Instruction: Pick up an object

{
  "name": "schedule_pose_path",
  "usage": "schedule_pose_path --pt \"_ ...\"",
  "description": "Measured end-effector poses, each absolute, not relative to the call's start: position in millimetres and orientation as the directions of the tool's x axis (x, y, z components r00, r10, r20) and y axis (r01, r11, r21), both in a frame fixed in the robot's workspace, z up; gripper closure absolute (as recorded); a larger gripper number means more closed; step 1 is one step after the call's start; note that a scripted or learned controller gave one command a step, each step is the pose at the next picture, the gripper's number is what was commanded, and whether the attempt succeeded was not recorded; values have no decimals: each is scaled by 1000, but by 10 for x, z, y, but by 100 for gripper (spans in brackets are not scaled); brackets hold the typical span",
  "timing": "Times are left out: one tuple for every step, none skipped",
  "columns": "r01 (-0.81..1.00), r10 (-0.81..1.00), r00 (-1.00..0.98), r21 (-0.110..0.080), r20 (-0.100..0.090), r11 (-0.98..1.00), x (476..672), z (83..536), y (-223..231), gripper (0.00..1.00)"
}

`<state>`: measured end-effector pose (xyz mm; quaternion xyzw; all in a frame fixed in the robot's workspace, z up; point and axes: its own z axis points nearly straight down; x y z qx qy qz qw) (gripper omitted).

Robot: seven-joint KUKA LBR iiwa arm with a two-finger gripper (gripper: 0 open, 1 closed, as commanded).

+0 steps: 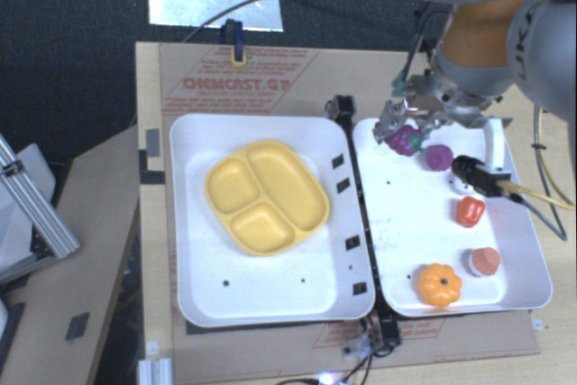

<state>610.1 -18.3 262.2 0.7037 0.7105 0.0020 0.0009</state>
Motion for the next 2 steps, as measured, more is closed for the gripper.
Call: schedule_pose_path --pt "1000 1000 -10 2 2 10 6135 2580 332 100" --pt "1000 1000 -9 3 1 9 6377 2455 827 100"
